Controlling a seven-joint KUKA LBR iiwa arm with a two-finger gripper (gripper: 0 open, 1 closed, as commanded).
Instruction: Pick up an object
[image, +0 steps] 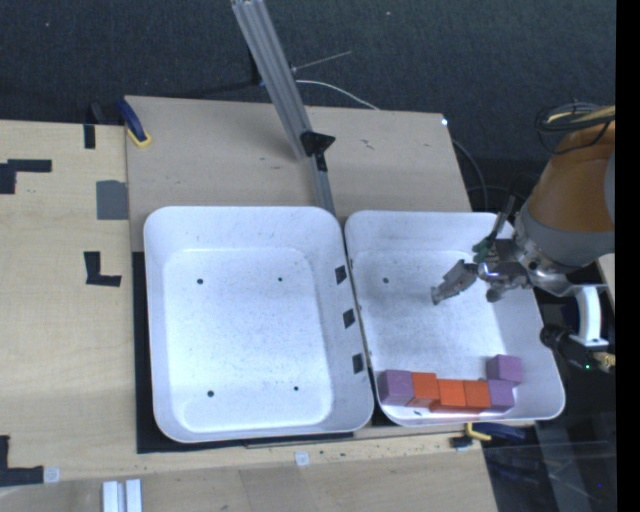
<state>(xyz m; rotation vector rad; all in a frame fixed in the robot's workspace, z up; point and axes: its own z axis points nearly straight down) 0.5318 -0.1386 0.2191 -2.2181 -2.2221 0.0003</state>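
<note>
Hovering pincer over right bin, carrying nothing; finger state: cannot tell. Purple and orange blocks crowded against near wall, awkward to grasp.

No writing, label, brand or number can be read anywhere. The black tape marks on the surface, toward nine o'clock, are plain shapes and spell nothing.

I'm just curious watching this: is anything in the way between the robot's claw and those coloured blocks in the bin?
Nothing visible. The gripper hangs over bare white floor of the right bin, and the purple and orange blocks lie along the near wall below it.
</note>
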